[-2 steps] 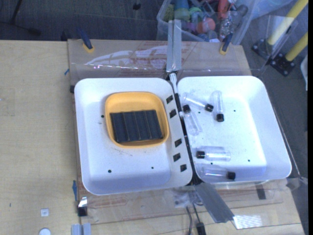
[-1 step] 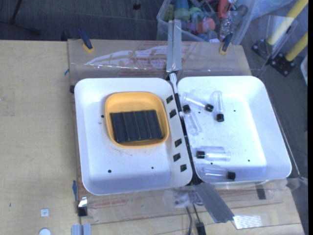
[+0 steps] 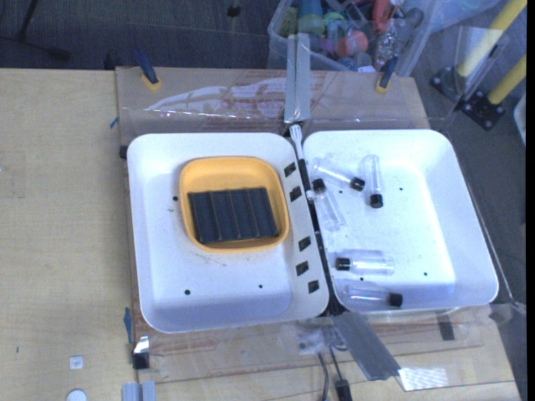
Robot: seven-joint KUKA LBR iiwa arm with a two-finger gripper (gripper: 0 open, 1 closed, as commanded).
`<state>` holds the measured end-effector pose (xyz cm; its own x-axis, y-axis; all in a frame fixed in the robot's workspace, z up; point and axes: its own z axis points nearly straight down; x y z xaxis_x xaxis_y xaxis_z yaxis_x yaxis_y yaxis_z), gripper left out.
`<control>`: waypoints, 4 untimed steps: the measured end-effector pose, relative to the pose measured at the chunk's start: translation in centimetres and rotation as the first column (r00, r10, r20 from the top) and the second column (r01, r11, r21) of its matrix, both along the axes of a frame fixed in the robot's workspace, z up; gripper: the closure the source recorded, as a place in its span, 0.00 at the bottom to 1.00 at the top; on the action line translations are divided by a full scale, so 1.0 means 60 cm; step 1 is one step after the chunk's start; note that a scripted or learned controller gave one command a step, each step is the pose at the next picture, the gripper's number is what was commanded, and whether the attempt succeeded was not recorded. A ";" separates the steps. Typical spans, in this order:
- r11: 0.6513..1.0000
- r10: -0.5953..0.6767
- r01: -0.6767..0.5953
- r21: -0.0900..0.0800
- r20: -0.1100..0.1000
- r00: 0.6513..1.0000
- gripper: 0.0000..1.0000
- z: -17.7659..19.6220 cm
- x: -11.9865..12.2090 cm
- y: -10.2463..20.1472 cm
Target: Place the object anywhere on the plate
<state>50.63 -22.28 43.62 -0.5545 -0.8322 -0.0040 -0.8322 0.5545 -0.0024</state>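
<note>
- Table (image 3: 58,224): pale wood, carrying two shallow white bins side by side on a board.
- Left bin (image 3: 159,291): white, with rounded corners and a few small dark specks on its floor.
- Right bin (image 3: 443,224): white and of the same kind, touching the left bin along the middle seam.
- Clear tub (image 3: 351,15): seen beyond the bins at the top, packed with coloured odds and ends.
- Plate (image 3: 196,174): yellow and squarish with rounded corners, lying in the left bin toward its far side.
- Black ridged pad (image 3: 234,214): lying flat on the plate and covering most of its middle.
- Clear tubes with black caps: all lying in the right bin, none on the plate.
  - Two near the far side: one slanted (image 3: 333,176), one nearly upright in the view (image 3: 373,174).
  - One against the middle seam (image 3: 328,207).
  - One lying across the near half (image 3: 368,263).
  - One by the near wall (image 3: 372,295); its cap points right.
- Small black tabs (image 3: 303,243): in a row down the seam between the bins.
- Gripper: open or closed cannot be told.
</note>
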 end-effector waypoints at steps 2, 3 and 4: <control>0.817 0.576 -0.576 0.000 -0.001 0.817 1.00 -0.002 -0.043 0.000; 0.750 0.662 -0.662 0.000 -0.002 0.750 1.00 -0.093 -0.044 0.003; 0.567 0.824 -0.824 -0.005 0.001 0.567 1.00 -0.014 -0.037 0.011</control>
<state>48.39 -21.60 42.78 0.3714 -0.9285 -0.0004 -0.9285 -0.3714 -0.0056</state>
